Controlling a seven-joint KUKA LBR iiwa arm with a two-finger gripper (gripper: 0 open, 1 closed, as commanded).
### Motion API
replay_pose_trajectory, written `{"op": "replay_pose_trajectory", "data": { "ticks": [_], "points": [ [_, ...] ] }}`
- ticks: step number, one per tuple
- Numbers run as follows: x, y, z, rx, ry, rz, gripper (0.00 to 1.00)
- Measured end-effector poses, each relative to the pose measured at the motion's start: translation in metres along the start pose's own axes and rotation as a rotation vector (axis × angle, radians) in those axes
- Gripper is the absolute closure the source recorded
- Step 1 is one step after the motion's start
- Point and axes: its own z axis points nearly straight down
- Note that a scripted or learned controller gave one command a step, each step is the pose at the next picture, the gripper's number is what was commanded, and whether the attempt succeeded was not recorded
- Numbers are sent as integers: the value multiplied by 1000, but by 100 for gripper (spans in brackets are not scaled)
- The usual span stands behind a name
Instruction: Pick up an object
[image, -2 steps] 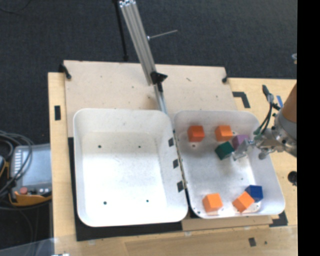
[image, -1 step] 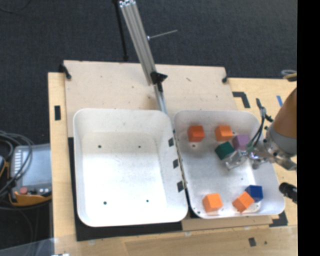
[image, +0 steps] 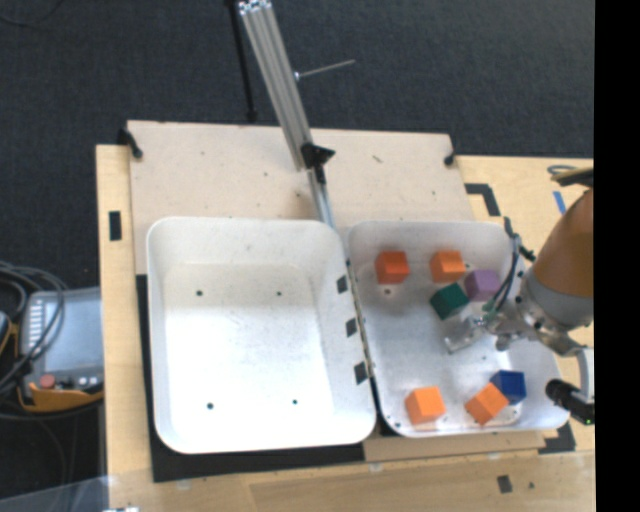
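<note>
Hovering low in the right bin (image: 400, 240), the gripper (image: 470, 330) sits just beside the green cube (image: 449, 299), near the bin's far right corner; its grip state cannot be determined. For a sound pick, centre over one cube, clear of the purple cube (image: 483, 283) and bin wall.

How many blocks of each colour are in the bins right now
Orange: 4
Green: 1
Purple: 1
Blue: 1
Total: 7, all in the right bin.
</note>
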Motion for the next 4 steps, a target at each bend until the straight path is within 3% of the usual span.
{"op": "replay_pose_trajectory", "data": {
  "ticks": [1,4],
  "points": [
    [1,3,-14,-10,2,5,100],
    [-3,0,-175,-11,0,-8,100]
  ]
}}
